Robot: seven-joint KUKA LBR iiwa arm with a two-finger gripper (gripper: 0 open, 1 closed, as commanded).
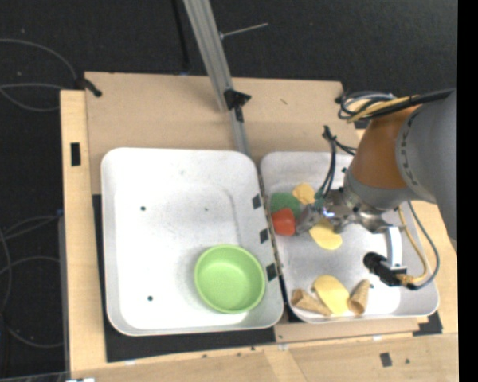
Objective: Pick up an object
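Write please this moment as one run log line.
arm: over right bin | claw: beside red object | green bowl: in left bin | grasp: unconfirmed

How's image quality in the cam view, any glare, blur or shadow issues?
Camera view: even, flat lighting; the white bins look slightly washed out; soft overall, so small items near the gripper blur together; the green bowl stays crisp enough; only faint shadows under the arm.

Bins: left bin and right bin look like white plastic, matt, lightly speckled. Green bowl smooth plastic, slight sheen. Bench bare tan board, matt. Slanted rail dull grey metal. Arm's orange band glossy.
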